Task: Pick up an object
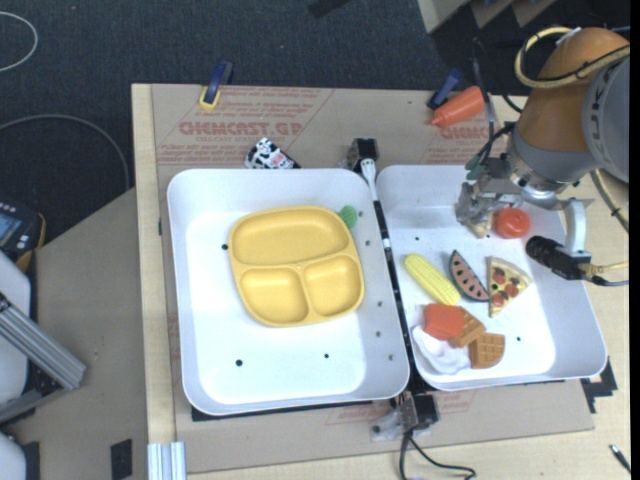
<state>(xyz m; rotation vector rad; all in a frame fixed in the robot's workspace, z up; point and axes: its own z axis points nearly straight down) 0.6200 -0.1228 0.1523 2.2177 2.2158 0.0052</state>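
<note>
My hand point(478, 213) low in the right bin point(570, 353), far corner.
Camera view: can't tell if it's spread or pinching. Red tomato point(512, 223) just beside it; corn point(432, 279), watermelon slice point(468, 275), pizza slice point(505, 283), waffle point(487, 349) nearer me. Yellow tray point(295, 264) in the left bin point(200, 298).

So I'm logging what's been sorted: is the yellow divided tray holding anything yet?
Empty. All three compartments of the yellow divided tray show bare yellow; a small green piece lies just outside its upper right rim.
</note>
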